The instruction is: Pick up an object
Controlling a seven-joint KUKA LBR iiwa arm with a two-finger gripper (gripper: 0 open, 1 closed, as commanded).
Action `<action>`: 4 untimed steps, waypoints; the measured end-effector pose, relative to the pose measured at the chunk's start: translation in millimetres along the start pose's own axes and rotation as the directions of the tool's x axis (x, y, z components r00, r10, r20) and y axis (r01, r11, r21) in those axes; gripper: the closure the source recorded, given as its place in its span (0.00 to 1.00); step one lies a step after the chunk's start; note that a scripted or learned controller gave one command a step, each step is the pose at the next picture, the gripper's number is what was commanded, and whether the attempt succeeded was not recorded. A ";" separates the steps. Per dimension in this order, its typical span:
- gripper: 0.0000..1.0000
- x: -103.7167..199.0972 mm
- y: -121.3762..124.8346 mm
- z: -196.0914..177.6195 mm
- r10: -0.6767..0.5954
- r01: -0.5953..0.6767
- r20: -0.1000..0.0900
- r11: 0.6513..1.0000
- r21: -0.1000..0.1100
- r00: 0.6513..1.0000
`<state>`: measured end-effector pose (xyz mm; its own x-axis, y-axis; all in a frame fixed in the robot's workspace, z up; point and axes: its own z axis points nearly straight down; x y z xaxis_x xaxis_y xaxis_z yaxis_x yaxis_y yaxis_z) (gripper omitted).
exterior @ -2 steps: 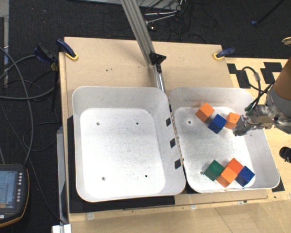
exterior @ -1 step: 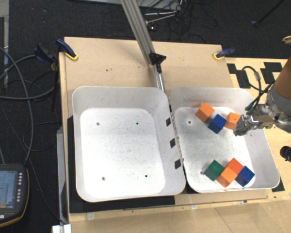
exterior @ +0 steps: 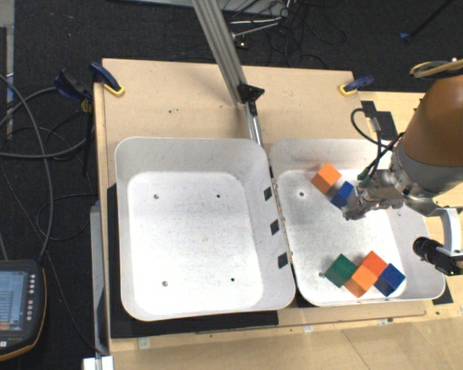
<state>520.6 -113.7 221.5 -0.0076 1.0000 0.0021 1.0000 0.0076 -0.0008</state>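
In the right bin [exterior: 309,230] lie several blocks. An orange block [exterior: 326,179] and a blue block [exterior: 341,195] sit together near the bin's far side. At the near side a green block [exterior: 341,270], an orange block [exterior: 366,274] and a blue block [exterior: 390,278] lie in a row. My gripper [exterior: 358,207] hangs low over the bin, just right of the far blue block, close to or touching it. Nothing shows between its fingers.
The left bin [exterior: 193,230] stands beside the right one, sharing a middle rim. A slanted metal pole [exterior: 220,41] crosses above the bench's far edge. Clamps sit at the bench's far corners. Cables and a pendant lie on the floor at left.
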 end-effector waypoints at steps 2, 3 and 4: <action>1.00 92.2 -0.5 -8.6 0.000 0.000 0.000 1.000 -0.001 1.000; 1.00 142.0 -1.3 -0.2 -0.001 0.001 0.000 1.000 0.001 1.000; 1.00 196.6 -5.1 -15.0 -0.002 0.002 0.000 1.000 -0.002 1.000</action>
